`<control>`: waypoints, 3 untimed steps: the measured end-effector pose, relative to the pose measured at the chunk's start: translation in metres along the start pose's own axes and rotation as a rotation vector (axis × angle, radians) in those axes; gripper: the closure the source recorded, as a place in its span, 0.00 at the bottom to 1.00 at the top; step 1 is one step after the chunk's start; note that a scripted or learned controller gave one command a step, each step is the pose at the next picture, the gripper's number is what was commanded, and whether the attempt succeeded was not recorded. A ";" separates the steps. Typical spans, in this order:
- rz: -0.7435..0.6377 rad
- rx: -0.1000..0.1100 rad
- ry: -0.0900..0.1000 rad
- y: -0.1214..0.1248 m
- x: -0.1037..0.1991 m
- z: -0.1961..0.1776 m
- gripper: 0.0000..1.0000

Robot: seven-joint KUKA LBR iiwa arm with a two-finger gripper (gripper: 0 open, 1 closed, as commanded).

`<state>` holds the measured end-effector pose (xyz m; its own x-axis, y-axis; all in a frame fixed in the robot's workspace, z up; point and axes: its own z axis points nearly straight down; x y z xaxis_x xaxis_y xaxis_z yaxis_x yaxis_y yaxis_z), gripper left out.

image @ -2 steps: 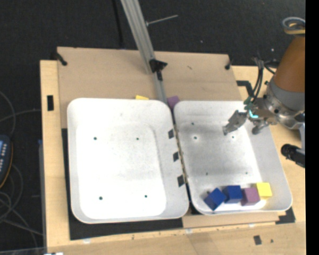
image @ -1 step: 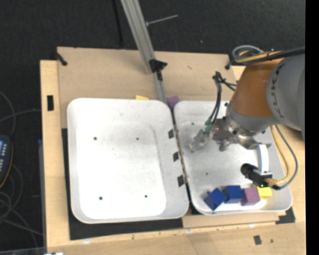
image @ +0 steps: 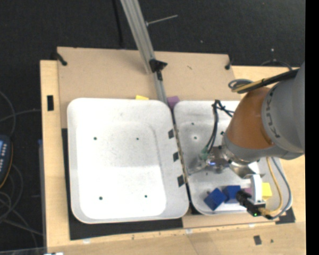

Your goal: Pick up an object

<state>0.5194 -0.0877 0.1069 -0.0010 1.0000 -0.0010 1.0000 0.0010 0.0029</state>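
Grey arm with orange band [image: 250,124] bent low over the right shallow white plastic bin [image: 194,124], on a tan wooden bench [image: 111,70] above dark carpet.

The gripper [image: 211,162] hangs inside that bin near the divider; whether anything sits in its grasp, I cannot tell. Just below it lie two blue blocks [image: 222,195], beside a yellow-white piece [image: 265,189] (partly hidden). The left white bin [image: 122,158] lies well apart.
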 end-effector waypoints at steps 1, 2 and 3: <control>0.006 -0.002 0.001 0.000 -0.001 -0.009 1.00; 0.003 0.003 0.000 0.005 -0.005 0.009 1.00; 0.005 -0.001 0.001 0.005 -0.005 0.009 0.00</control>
<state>0.5246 -0.0924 0.0980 0.0042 1.0000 -0.0004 1.0000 -0.0042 0.0039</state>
